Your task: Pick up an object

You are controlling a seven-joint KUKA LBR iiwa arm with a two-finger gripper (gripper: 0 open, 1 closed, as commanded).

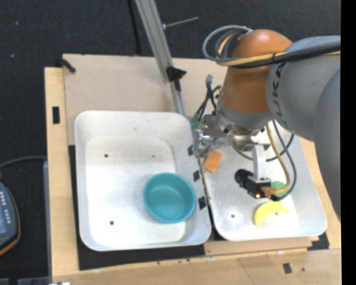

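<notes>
My gripper (206, 142) hangs under the orange-banded wrist, over the left edge of the right bin (302, 218), close to the wall shared with the left bin. A small orange block (212, 162) sits directly below and touching the gripper's tip; whether it is gripped cannot be made out. A yellow banana-shaped piece (269, 214) lies near the front of the right bin. Just behind it, a small green object (278, 187) is partly hidden.
A teal bowl (169, 197) stands upright at the front right of the left bin (107, 159), near the dividing wall. A slanted metal rail (157, 37) rises behind the bins. The arm's grey bulk covers the right bin's back right.
</notes>
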